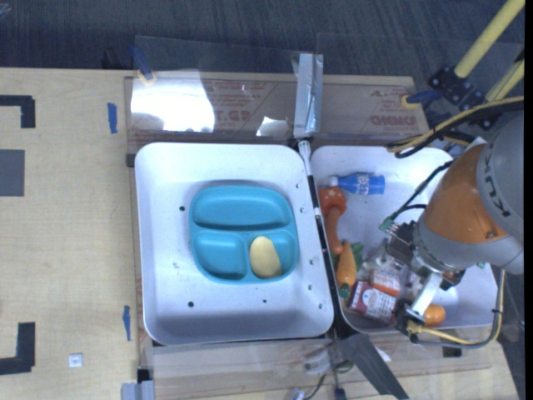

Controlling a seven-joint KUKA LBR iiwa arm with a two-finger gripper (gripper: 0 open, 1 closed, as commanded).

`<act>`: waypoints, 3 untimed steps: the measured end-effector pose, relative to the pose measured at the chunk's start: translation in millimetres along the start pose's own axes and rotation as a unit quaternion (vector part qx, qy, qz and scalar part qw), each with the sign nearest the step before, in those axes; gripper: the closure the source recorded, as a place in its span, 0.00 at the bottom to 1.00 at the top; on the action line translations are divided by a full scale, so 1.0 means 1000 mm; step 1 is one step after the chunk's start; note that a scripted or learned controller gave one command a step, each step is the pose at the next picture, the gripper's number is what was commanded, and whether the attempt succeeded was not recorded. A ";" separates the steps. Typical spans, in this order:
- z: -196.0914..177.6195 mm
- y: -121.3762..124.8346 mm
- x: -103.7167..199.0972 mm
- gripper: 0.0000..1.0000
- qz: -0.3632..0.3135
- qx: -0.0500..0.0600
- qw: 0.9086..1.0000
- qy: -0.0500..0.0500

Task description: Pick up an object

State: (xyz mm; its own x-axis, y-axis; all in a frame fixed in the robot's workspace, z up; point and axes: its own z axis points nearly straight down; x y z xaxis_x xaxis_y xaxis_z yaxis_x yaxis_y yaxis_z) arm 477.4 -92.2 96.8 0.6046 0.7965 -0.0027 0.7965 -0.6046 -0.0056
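Note:
The right bin (400, 161) holds a heap of small things. A clear bottle with a blue label (360, 183) lies at its far side, with an orange-red bottle (333, 207) just below it. An orange carrot-like piece (346, 267) and a red and white packet (375, 298) lie at the near left. A small orange ball (434, 313) rests near the front wall. My gripper (390, 263) is low over the packet and the clutter around it, and nothing shows held in it. The wrist hides what lies right under it.
The left bin (158, 223) carries a blue divided tray (237, 211) with a yellow oval thing (265, 257) in its near right compartment. A clear upright panel (306, 94) stands behind the bins. Yellow cables run at the far right.

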 end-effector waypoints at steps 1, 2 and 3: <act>0.010 0.047 -0.057 0.00 0.029 -0.003 1.000 0.003; -0.090 0.007 0.086 0.00 0.067 -0.002 0.998 0.005; -0.087 -0.019 0.027 0.00 -0.117 -0.001 0.993 0.000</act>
